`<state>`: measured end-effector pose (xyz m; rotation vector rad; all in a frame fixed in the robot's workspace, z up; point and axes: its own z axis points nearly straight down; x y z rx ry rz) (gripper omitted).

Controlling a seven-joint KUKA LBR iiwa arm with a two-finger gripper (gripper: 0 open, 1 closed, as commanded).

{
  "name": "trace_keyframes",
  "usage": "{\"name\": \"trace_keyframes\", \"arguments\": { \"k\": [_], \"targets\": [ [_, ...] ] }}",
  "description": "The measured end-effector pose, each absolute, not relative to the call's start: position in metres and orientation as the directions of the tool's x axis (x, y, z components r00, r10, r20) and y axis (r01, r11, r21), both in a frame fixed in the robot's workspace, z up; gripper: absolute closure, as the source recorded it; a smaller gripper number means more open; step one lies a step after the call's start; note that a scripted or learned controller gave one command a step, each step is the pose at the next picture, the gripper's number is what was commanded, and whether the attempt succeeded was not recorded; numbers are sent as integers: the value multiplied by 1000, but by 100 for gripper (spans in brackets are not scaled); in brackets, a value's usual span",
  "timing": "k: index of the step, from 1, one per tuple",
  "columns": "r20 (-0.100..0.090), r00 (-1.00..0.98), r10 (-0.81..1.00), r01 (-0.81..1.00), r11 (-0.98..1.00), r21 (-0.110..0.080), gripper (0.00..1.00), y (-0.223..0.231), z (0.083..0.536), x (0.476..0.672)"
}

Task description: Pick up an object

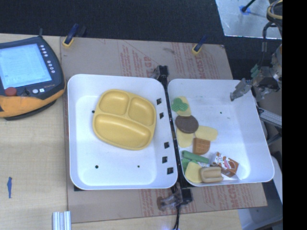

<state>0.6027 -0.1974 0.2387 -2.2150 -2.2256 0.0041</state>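
Note:
Several toy food pieces lie along the left side of the right bin (240, 128): a green leafy piece (180, 105), a brown round cookie (186, 124), a yellow slab (207, 133), an orange waffle (202, 145), a green stick (194, 156), a tan bread roll (211, 175) and a red-and-white packet (227, 165). The gripper (238, 92) hovers at the far right corner of that bin, well away from the food, with nothing visible in it.
The left bin (81, 143) holds a yellow divided plate (125, 119). A teach pendant (26, 75) rests on the bench at the far left. Black clips (164, 128) line the seam between the bins. Cardboard underlies both bins.

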Motion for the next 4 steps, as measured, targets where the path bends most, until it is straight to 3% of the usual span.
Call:
{"name": "trace_keyframes", "arguments": {
  "k": [1,2,3,4],
  "targets": [
    [2,-10,1000,1000,10,-9,0,-147,181,595],
    [4,-3,1000,1000,3,-16,0,-111,87,533],
    [2,-2,1000,1000,2,-9,0,-93,91,502],
    [-1,-1,1000,1000,1,-5,100,-95,102,503]
  ]
}}
